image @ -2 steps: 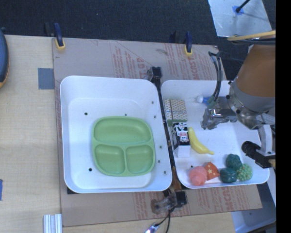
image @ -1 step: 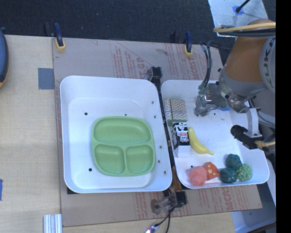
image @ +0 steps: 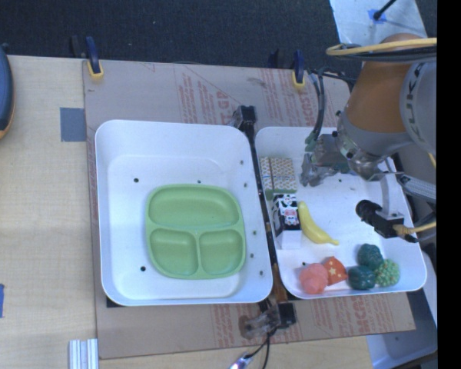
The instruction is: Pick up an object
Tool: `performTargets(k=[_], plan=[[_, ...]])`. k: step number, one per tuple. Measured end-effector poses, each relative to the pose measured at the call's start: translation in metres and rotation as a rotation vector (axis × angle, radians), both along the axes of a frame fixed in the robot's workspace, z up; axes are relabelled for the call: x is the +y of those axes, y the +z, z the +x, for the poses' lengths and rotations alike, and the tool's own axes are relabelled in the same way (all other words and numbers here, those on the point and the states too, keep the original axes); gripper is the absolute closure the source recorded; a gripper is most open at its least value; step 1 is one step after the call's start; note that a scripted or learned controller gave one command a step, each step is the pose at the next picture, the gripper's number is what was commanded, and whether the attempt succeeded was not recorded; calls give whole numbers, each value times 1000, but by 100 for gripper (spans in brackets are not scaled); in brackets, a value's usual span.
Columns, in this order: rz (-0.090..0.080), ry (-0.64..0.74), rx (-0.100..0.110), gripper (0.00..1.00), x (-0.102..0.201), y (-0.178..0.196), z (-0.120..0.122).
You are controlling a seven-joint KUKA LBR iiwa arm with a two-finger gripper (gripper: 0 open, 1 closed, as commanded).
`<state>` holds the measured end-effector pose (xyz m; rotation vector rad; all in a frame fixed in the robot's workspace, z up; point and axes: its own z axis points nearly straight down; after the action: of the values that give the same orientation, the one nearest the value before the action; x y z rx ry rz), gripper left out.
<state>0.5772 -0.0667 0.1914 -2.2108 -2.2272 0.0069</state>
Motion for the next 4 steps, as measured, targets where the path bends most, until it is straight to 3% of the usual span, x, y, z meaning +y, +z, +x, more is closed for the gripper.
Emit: performTargets(k=[1,2,3,4], plan=[[-1,0,1,100,-2,11,0],[0,1,-4,100,-4,0,28],[-1,-5,4,100,-31,-18,-29],[2,-1,0,100,-1,1,-39]])
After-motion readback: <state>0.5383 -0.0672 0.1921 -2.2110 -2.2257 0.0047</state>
